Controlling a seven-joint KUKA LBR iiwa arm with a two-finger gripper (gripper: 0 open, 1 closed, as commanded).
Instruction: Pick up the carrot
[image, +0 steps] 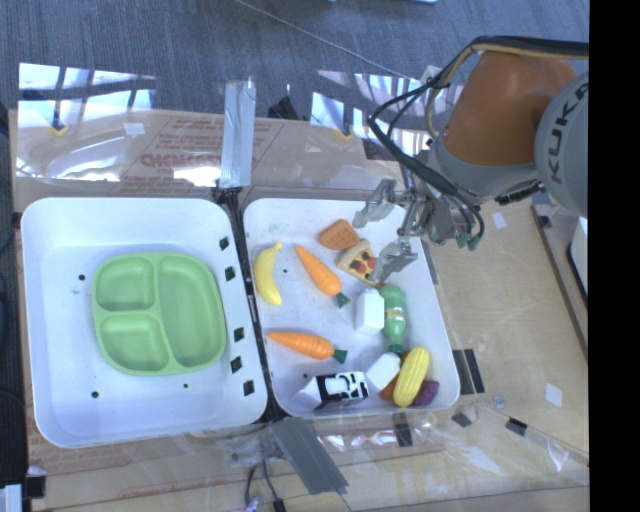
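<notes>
Two carrots lie in the right bin (262, 212): one carrot (319, 272) slants near the middle, the other carrot (301, 345) lies lower toward the bin's left side. My gripper (388, 228) hangs over the bin's upper right part, open, with nothing between its fingers. One fingertip (374, 206) is near the far wall, the other (396, 257) sits just above a pizza slice toy (357, 261). The upper carrot is a short way left of the gripper, apart from it.
The right bin also holds a banana (266, 274), an orange bread piece (339, 236), a green-and-white bottle (393, 313), a white block (370, 312), corn (411, 376) and a black-and-white pack (341, 387). A green divided plate (158, 312) lies in the left bin (50, 230).
</notes>
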